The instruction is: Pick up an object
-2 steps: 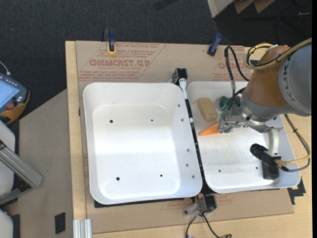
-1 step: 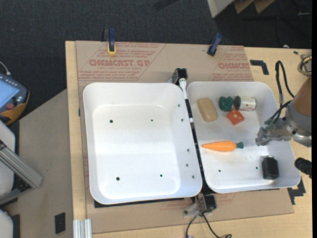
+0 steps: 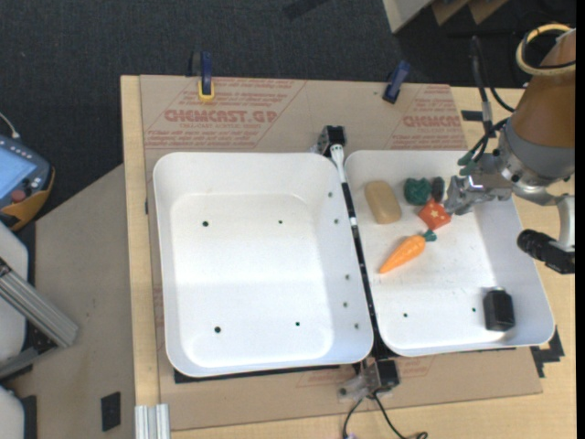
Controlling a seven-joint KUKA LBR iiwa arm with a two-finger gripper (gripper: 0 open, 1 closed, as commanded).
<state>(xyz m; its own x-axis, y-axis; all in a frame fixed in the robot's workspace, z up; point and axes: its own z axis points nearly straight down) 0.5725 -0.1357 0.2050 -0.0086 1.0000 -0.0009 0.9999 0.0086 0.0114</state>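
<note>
The red-orange object (image 3: pixel 434 215) lies in the upper part of the right bin (image 3: pixel 526 323), directly below and touching the tip of my gripper (image 3: pixel 451 199). Whether it sits between my fingers or just beside them cannot be determined from this view, and I cannot tell how my gripper is set.

Adjacent items in the right bin:
- A dark green object (image 3: pixel 418 190) lies just left of my gripper, near the bin's back wall.
- A tan block (image 3: pixel 383 201) lies left of the green object, close to the divider between the bins.
- A toy carrot (image 3: pixel 405 251) lies below the red-orange object, tilted, with its green top pointing up and right toward that object.
- A small black block (image 3: pixel 498 309) lies near the front right corner, well apart from the others.

My arm (image 3: pixel 547 108) enters from the right, above the bin's rear right corner.

The left bin (image 3: pixel 174 181) sits beside the right bin. Both bins rest on a brown board (image 3: pixel 137 154) held by a clamp (image 3: pixel 205 73) at its back edge.
</note>
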